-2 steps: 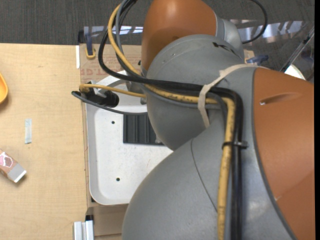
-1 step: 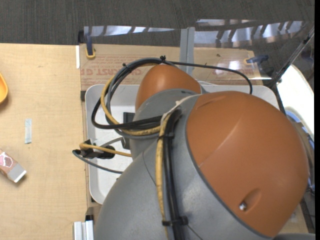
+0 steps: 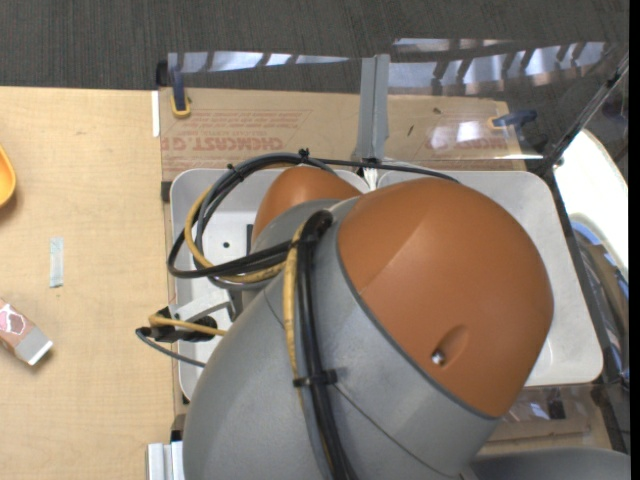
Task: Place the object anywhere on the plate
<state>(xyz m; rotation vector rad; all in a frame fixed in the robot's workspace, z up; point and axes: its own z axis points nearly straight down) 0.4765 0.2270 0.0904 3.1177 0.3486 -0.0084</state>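
- Arm point(image 3: 400, 368) bulking over most of the two white bins, grey casing with large orange domes, reaching in from the right.
- Gripper hidden beneath the arm's body; cannot tell whether open or closed, or whether anything is held.
- Object and plate named in the task both covered by the arm; position impossible to tell.
- Left bin point(image 3: 190, 203) visible at its far-left corner and left wall; right bin point(image 3: 560, 298) visible along its right side.
- Black and yellow cables point(image 3: 215, 258) looping over the left bin, a bundle hanging past its left wall.
- Brown cardboard sheet point(image 3: 260, 128) with red print lying behind the bins.
- Desk point(image 3: 90, 168) of light wood stretching left of the bins.
- Small grey strip point(image 3: 56, 263) near the desk's left edge.
- Small packet point(image 3: 22, 333), red-brown and white, at the left edge, nearer the front.
- Orange thing point(image 3: 5, 178) cut off at the left edge.
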